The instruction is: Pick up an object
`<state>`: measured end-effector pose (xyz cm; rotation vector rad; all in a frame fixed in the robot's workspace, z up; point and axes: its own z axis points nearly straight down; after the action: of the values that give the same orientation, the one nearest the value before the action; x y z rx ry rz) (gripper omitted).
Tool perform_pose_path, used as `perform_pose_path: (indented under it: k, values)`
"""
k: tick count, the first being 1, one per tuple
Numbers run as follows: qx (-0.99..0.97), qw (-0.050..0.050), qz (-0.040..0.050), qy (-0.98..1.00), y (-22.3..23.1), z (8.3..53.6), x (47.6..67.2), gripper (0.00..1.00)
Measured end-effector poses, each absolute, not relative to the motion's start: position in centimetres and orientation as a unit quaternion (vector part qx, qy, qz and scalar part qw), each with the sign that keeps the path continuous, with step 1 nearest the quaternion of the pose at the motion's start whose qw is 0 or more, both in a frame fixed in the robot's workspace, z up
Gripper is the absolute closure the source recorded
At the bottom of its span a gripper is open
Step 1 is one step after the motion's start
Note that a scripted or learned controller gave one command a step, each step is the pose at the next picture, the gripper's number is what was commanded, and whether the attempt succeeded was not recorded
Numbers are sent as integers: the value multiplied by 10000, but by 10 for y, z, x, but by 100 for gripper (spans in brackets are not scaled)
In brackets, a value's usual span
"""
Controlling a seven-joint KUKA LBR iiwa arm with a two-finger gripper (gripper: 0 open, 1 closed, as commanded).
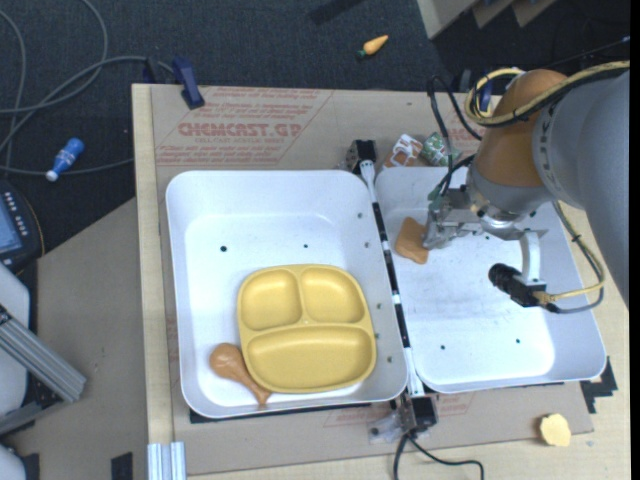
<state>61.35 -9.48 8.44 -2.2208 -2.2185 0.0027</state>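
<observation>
The tan, bread-like piece (411, 240) is lying at the left edge of the right bin (480, 353), right of centre in the frame, just beside the divider between the bins. The gripper (437, 230) is reaching down right next to it, possibly touching, but I cannot tell whether it is gripping anything. So the pick is looking unfinished: the piece is resting on the bin floor, not lifted. In the left bin (200, 218) a yellow divided plate (305, 326) and an orange drumstick toy (238, 368) are sitting untouched
</observation>
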Motion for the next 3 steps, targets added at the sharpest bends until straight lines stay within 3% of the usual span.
perform_pose_path:
  k: [1,2,3]
  values:
    - [-7089,34,25,-7053,-109,88,533,100]
    - [-7073,6,2,-7069,-108,88,536,0]
    - [-7060,-27,-14,-7082,-109,85,601,0]
